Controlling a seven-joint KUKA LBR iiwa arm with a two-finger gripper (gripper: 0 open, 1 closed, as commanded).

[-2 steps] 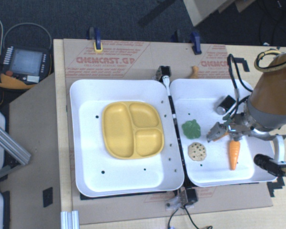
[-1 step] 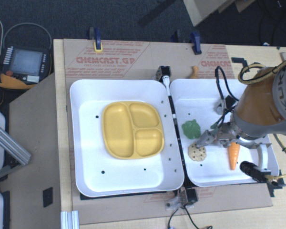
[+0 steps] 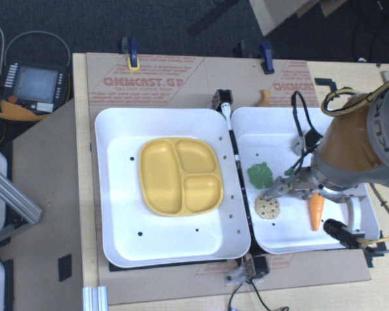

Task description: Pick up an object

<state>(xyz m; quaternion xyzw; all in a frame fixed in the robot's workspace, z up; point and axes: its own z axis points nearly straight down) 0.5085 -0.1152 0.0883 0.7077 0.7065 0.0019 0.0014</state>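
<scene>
Nothing is lifted yet: the pincer (image 3: 277, 190), its state impossible to tell, hangs low between the green broccoli piece (image 3: 260, 174) and the cookie (image 3: 267, 207) just beneath it, the carrot (image 3: 316, 210) close by

1. Broad orange band (image 3: 350, 141) wraps the arm, smooth and rounded.
2. Grey casing (image 3: 384, 131) sits to the band's right, with a paler grey ring beneath it.
3. Black cables (image 3: 303, 118) loop off the wrist, one yellowish strand above.
</scene>
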